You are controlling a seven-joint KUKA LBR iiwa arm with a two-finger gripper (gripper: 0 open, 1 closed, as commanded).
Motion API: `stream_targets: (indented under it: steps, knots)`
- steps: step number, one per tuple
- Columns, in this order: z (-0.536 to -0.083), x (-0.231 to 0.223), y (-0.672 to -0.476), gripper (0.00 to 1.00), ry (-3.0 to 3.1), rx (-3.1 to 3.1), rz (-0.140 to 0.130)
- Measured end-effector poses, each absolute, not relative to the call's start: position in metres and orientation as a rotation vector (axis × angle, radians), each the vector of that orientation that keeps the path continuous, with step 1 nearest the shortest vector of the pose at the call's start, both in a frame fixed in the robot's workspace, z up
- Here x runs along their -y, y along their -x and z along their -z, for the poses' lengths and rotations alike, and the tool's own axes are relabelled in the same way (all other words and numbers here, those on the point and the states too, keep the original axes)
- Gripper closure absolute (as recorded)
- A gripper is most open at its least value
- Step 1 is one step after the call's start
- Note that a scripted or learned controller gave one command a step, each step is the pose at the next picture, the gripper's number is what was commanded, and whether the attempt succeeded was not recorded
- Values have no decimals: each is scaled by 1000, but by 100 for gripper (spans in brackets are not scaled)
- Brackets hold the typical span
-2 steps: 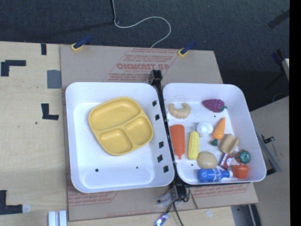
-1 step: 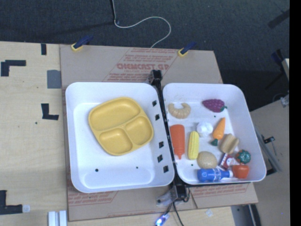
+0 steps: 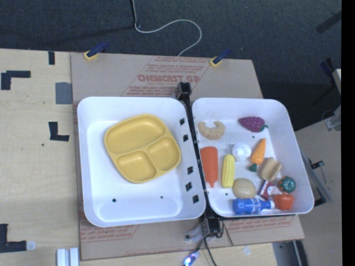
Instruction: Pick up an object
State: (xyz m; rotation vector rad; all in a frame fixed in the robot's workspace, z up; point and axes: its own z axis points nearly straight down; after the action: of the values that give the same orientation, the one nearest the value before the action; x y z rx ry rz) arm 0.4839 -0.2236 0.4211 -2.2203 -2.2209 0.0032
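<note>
The right bin [image 3: 288, 127] holds several toy foods. A croissant [image 3: 212, 129] and purple grapes [image 3: 252, 123] lie at its far end. An orange hot dog [image 3: 209, 165] and a yellow corn cob [image 3: 228, 170] lie side by side near the divider. A small white piece [image 3: 241, 150], a carrot [image 3: 258, 152], a brown bread roll [image 3: 269, 169], a potato [image 3: 243, 188], a blue bottle [image 3: 250, 206] and a red tomato [image 3: 285, 200] fill the near right part.
The left bin [image 3: 91, 165] holds a yellow divided plate [image 3: 142, 147]. Both bins rest on a cardboard sheet [image 3: 161, 76] held by yellow and blue clamps. A white cable [image 3: 166, 26] loops across the dark floor behind.
</note>
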Motion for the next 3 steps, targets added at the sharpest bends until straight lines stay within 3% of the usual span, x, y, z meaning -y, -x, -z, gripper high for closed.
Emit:
stream_targets:
  steps: [1, 2, 3]
  knots:
    - [-464, 224, -484, 100, 2223, 2226, 2]
    - [-424, 224, -484, 100, 2220, 2220, -4]
    - [-465, 224, -484, 100, 2223, 2226, 2]
